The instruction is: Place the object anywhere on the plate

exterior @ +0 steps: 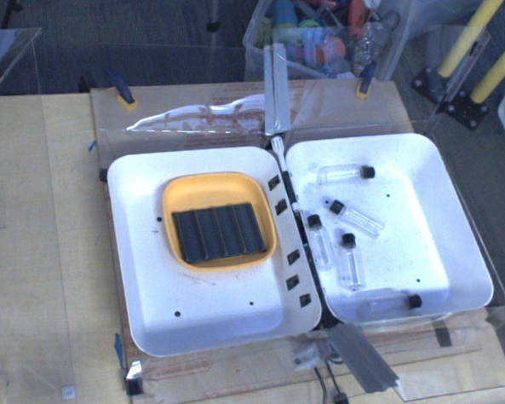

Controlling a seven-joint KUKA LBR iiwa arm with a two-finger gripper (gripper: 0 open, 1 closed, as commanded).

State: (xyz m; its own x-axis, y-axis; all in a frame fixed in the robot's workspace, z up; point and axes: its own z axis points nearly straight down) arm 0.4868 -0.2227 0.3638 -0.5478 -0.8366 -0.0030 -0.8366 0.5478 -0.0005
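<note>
A yellow plate (213,184) with rounded corners lies in the left white bin (142,272). A dark ribbed rectangular block (218,232) lies flat on the plate, covering most of its middle. In the right white bin (437,228) lie several clear vials with black caps: one near the back (345,174), one in the middle (353,216), one by the divider (320,240), one further forward (350,266) and one along the front wall (387,302).
A raised divider with black tabs (290,237) separates the bins. A clear upright panel (275,89) stands behind them, and a clear tub of colourful items (335,21) sits at the back. Wooden bench (42,252) stretches to the left.
</note>
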